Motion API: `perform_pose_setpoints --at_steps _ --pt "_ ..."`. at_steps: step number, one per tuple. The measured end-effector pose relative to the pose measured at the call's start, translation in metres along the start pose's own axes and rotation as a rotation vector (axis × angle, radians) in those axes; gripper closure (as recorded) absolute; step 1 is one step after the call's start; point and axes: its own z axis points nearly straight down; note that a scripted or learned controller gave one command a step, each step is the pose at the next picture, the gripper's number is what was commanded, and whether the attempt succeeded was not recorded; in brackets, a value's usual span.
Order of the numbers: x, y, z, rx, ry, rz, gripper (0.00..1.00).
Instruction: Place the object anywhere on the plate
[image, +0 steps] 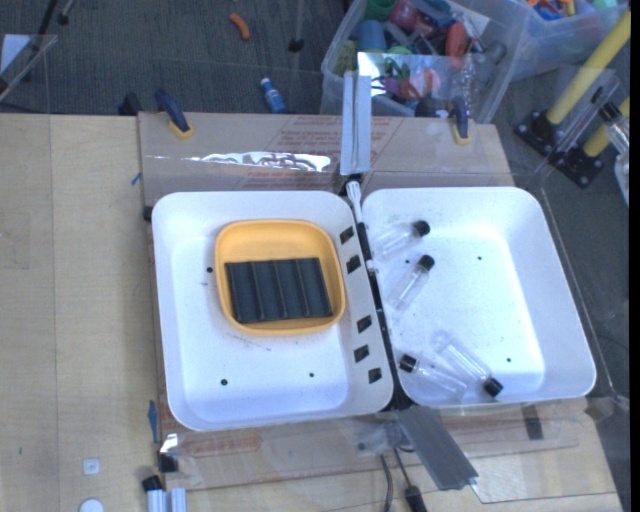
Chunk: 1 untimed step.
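Plate: yellow, in left bin, carrying a dark ribbed insert.
Vials: four, clear with black caps, scattered in right bin, well apart from the plate; long axes mostly diagonal.
Worktop: pale wood.
Beyond: clutter tub, dark floor.

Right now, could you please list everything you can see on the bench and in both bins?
plate: one, yellow-orange, in the left bin
ribbed block: one, dark grey, lying on the plate
vials: four, clear with black caps, in the right bin, two near its upper left, two near its lower left
left bin: one, white, left half of the bench
right bin: one, white, right half
clamps: two, blue and orange, on the cardboard behind the bins
storage box: one, clear, full of colourful items, behind the bench
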Motion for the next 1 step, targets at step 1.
perform_pose_setpoints --at_steps 1 --pt "-0.0074 -0.0149 0.0006 0.002 0.002 -0.356 1.0"
